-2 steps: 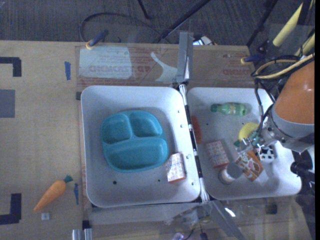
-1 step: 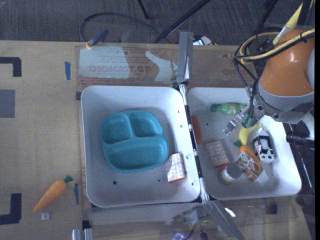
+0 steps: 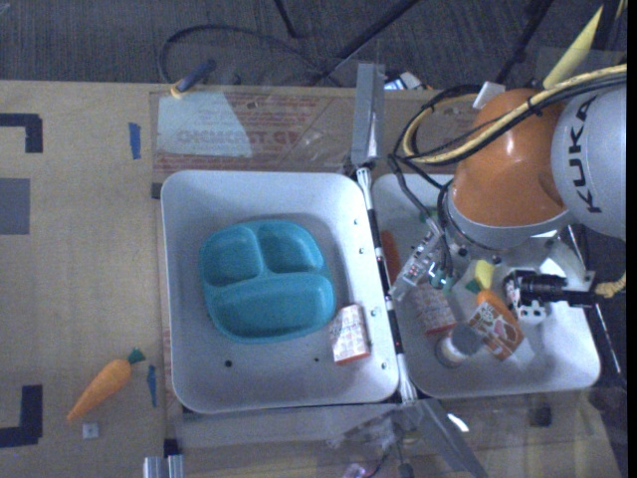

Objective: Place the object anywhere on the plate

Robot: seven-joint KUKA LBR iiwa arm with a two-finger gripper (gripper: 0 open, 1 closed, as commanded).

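Bench of pale wood, two shallow white bins side by side, dark carpet and cables beyond.

Nearest edge: toy carrot (image 3: 100, 386) lying on the bare bench, left of the left bin and well apart from everything in play.

Left bin (image 3: 189, 207): teal plate (image 3: 267, 279) with three compartments, lying flat at the middle. Small printed carton (image 3: 349, 333) just beside the plate's lower right corner, near the bin wall and off the plate.

Right bin (image 3: 582, 366): a crowded cluster. Orange-and-white carton (image 3: 497, 329); grey round-ended item (image 3: 453, 349); red-and-white packet (image 3: 432, 309); small yellow piece (image 3: 484, 272); red strip (image 3: 389, 253) along the left wall.

Gripper (image 3: 420, 263): hangs low over the right bin's left part, above the cluster. Nothing is seen between its fingers; whether they stand wide or narrow cannot be told, the metalwork being foreshortened and cluttered.

Step in hand, as judged: picking one object from the right bin. Done well, it would mean settling on a single item with free sides, closing squarely across it, lifting clear of the shared wall, then releasing low over any compartment of the plate.

Hard to make out: which item is the target; the upper right bin, hidden beneath the orange wrist band (image 3: 503, 162) and grey arm; the packets' labels.
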